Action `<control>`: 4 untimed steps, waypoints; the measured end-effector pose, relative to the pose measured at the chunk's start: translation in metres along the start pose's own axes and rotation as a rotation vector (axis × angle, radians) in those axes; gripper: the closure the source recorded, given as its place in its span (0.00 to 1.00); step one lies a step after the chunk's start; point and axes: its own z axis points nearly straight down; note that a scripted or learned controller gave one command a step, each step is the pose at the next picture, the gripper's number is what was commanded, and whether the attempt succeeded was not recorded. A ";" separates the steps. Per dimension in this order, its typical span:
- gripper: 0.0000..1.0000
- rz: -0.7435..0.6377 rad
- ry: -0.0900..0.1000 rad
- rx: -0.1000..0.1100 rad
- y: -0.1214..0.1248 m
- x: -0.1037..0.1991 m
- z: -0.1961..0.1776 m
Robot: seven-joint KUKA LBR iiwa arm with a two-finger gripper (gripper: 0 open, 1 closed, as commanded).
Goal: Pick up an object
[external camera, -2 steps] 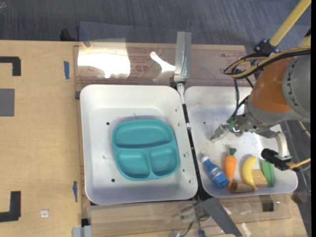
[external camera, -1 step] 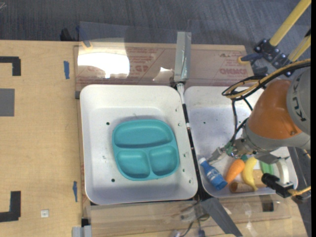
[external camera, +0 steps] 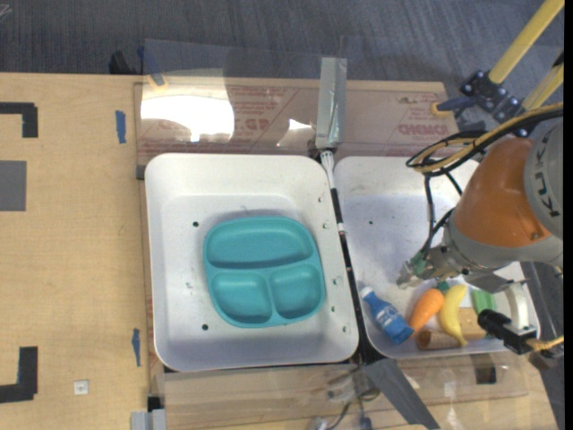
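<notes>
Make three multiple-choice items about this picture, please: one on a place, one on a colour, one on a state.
1. Where does the divided tray lie?
A. left bin
B. right bin
C. on the bench outside the bins

2. What colour is the bottle in the right bin?
A. red
B. blue
C. green

3. How does the carrot lie?
A. inside the tray
B. in the left bin
C. loose on the floor of the right bin

Answers: 1 A, the teal tray sits in the left bin. 2 B, its body is blue. 3 C, it rests beside the banana, below the claw.
</notes>
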 end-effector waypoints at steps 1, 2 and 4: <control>0.00 0.000 0.001 0.002 -0.001 0.000 0.001; 0.00 -0.038 0.002 0.007 -0.033 -0.048 0.012; 1.00 0.129 0.004 0.005 0.044 0.021 -0.087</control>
